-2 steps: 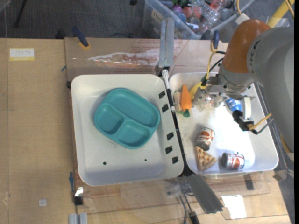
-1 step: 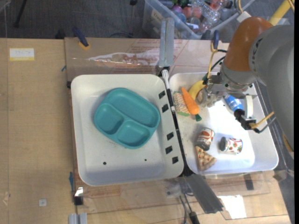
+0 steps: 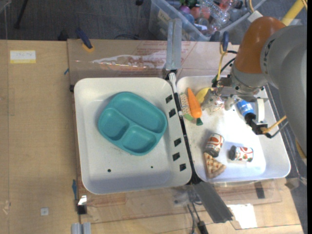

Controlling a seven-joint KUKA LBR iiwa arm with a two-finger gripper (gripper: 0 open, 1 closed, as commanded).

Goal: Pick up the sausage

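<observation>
Over the right bin (image 3: pixel 273 172), seen from the single overhead camera, the grey arm reaches in from the right edge of the surface and carries the tool (image 3: pixel 218 97) low over the bin's far half. The tool's state cannot be told; the wrist body and cabling cover it from this angle. Directly beneath the tool lies a small pale, pinkish-brown item, blurred and partly covered, which is judged to be the sausage (image 3: pixel 213 105); this identification is tentative. Whether the tool touches it cannot be told, and nothing shows it as held. Its long axis cannot be read either, since too little of it is exposed. Just to its left lie a yellow banana (image 3: pixel 202 92) and an orange carrot (image 3: pixel 194 104), the carrot running along the bin's left wall beside a ribbed tan piece (image 3: pixel 185 103). Toward the near side, well apart from the tool, sit a red-and-white can (image 3: pixel 213 144), a second can on its side (image 3: pixel 243 153) and a pizza slice (image 3: pixel 213 166). The left bin (image 3: pixel 87 130) holds a teal divided plate (image 3: pixel 131 123). As judged, the coming move turns on a vertical relation: the target lies straight below the tool, so a short descent, not a sideways travel, is called for. The banana and carrot close by are a risk of a wrong catch.
</observation>
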